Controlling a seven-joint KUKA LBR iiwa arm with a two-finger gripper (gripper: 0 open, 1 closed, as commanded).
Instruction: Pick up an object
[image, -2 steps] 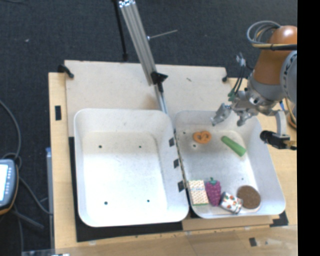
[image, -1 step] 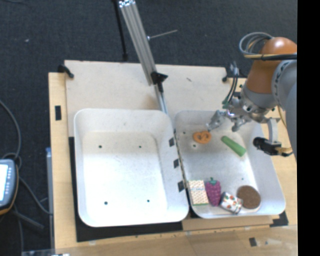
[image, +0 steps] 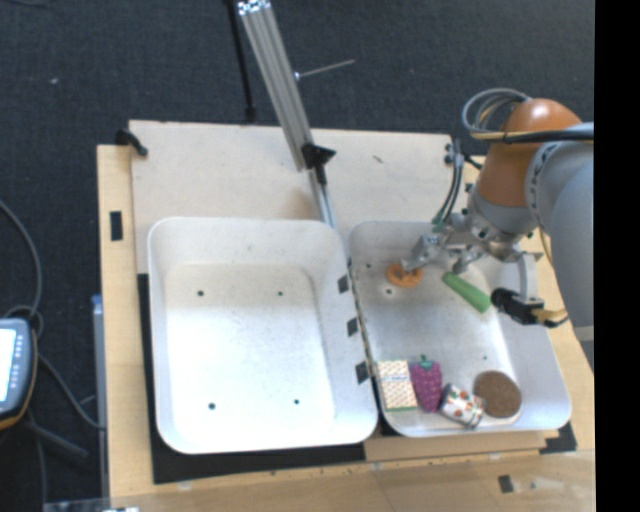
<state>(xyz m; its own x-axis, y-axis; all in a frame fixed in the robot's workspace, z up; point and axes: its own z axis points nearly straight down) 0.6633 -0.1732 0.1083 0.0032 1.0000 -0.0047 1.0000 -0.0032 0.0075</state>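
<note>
**Over the right bin: gripper low beside the orange piece**

Over the far half of the right bin (image: 530, 350), the arm (image: 520, 170) reaches in from the right with its gripper (image: 432, 250) low above the floor, just beside a small orange object (image: 404, 274). Whether metal and object touch cannot be read at this slant. Gripper state: cannot tell.

Candidates, all in the right bin:
- orange object, near the bin's left wall, far end; closest to the tool.
- green stick-shaped object (image: 466, 292), lying diagonally just right of the gripper, apart from the orange one.
- near-edge cluster: patterned box (image: 397, 385), purple berry-like object (image: 427, 384), small spotted can on its side (image: 460, 404), brown disc (image: 497, 393). These sit packed close, some touching.

The left bin (image: 170, 250) is not where the work is.

Judgement: the step in hand looks like the final approach onto the orange object; nothing appears lifted yet.

Doing it well:
- Centre on the orange object before closing. It looks flat and low, so the tips probably need to reach nearly to the floor.
- Mind the left wall; a finger landing on it would spoil the closure.
- Keep clear of the green stick so it is not dragged along.
- Lift straight, slowly, and check the object rises with the tool before counting success.
</note>
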